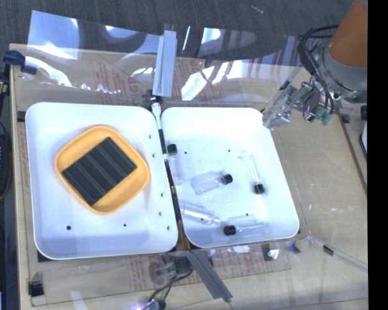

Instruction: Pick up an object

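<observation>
Four clear vials point(210, 182) with black caps scattered flat in right bin point(281, 173) (candidate picks). Orange-rimmed dish point(102, 168) alone in left bin point(39, 225). Gripper point(276, 116) parked off right bin's upper corner; grasp state: cannot tell.

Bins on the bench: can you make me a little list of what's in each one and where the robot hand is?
left white bin: yellow-orange rounded tray with a dark ribbed middle
right white bin: several small clear plastic vials with black caps
gripper: above the right bin's far right corner, nothing seen held
arm: reaches in from the right
</observation>
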Tool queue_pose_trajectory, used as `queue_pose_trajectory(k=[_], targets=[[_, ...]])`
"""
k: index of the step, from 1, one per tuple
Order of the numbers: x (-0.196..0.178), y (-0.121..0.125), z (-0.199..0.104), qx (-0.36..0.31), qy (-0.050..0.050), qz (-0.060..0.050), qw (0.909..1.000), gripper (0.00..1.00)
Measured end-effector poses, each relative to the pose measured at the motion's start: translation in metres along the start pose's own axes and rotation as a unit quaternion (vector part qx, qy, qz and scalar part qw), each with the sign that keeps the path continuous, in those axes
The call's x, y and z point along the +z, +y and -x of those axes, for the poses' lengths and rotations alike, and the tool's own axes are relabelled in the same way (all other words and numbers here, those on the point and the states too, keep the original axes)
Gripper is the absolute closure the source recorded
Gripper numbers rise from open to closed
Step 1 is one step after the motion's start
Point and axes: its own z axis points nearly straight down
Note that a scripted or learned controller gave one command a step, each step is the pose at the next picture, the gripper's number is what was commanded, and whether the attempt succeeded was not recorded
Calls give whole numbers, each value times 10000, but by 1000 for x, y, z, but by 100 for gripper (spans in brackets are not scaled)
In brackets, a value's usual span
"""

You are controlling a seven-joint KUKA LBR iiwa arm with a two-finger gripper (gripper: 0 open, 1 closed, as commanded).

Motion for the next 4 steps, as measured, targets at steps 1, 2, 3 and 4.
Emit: queue_pose_trajectory(k=[1,2,3,4], targets=[[-11,1,1,-14,-20,-5,10000,100],[-22,1,2,-26,-41,-9,10000,100],[31,16,25,-745,103,48,9972,100],[62,34,57,-1093,82,55,9940,100]])
